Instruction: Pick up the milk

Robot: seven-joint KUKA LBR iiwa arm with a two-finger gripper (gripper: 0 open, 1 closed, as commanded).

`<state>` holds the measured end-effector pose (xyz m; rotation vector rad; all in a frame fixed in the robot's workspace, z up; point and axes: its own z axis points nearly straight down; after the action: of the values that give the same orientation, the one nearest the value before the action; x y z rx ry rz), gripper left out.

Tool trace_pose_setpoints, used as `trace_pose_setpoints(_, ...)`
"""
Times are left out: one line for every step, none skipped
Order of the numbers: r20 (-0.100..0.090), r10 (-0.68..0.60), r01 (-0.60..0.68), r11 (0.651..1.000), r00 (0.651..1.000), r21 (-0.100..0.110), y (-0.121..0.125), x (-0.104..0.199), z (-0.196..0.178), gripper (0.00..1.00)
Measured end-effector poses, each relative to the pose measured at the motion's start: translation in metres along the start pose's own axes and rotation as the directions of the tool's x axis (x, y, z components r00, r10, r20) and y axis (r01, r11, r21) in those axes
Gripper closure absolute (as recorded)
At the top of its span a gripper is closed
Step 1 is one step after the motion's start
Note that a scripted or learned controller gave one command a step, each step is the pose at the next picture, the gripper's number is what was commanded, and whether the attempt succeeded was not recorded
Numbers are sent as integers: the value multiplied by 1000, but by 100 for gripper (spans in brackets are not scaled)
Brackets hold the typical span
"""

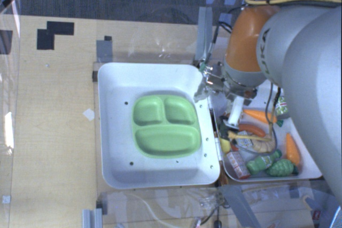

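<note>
On the near side of the right bin [315,172] lie a small reddish carton [236,164], likely the milk though its label is too blurred to read, a green bottle [262,162] and a knobbly green vegetable [281,168]. Beyond them sit carrots [292,149] and cluttered items partly hidden by the arm [299,56]. The tool [233,117] hangs over that clutter; I cannot tell whether it is open or closed. The left bin [109,131] holds a green divided tray [164,125] on the bench [53,115].

One fixed camera is looking down at a slant from above the bench [53,115]. The left bin [112,131] is sitting centre frame.
</note>
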<state>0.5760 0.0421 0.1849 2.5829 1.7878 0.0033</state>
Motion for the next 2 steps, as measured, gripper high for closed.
trace_pose_setpoints(-2, -4, 4, 1000, 1000, -3, 1, 1, -11, 100)
trace_pose_setpoints(-1, -81, 81, 997, 997, -1, -51, 29, -48, 100)
